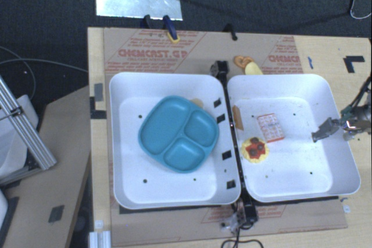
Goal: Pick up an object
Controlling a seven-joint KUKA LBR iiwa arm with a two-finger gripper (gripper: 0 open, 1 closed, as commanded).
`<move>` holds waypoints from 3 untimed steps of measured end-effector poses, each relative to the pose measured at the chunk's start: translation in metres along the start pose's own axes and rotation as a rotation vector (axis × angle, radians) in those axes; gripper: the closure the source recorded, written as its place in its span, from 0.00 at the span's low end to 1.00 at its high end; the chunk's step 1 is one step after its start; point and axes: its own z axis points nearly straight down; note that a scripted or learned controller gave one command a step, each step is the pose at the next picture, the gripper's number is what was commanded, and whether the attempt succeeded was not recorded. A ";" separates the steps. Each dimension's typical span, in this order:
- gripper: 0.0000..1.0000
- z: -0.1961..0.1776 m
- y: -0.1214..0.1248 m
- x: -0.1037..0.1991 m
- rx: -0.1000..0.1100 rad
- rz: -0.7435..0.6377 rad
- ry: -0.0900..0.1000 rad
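Nearest the camera, a small tangle of black clips and wires (243,219) sat at the front edge of the bench (325,49), just below the seam where the two white bins met. Behind it the left bin (125,183) carried a blue divided plate (178,133), lying flat and turned at a slant, with its three compartments facing up and a pale scrap peeking out from under its far rim. The right bin (343,180) held three small things toward its left half: a flat card with a red grid print (271,126) near the middle, a round yellow and red toy food piece (255,149) just in front of the card and to its left, and a thin brown stick (237,117) lying along the left wall.

At the right wall of the right bin the hand (321,132) reached in low over the floor, well apart from the card and the toy piece. Its grey tip pointed left and nothing showed between it and the bin floor; whether it was spread or pressed together could not be told from this angle.

Beyond the bins, at the far edge of the bench, an orange and yellow toy (249,65) rested on the printed cardboard, and a blue and yellow clip (170,28) stood farther left.
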 end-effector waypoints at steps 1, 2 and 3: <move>0.00 0.164 0.038 0.016 -0.012 -0.004 -0.005; 0.00 0.155 0.008 -0.006 -0.017 0.000 -0.003; 0.00 0.157 0.073 0.112 -0.013 -0.011 -0.003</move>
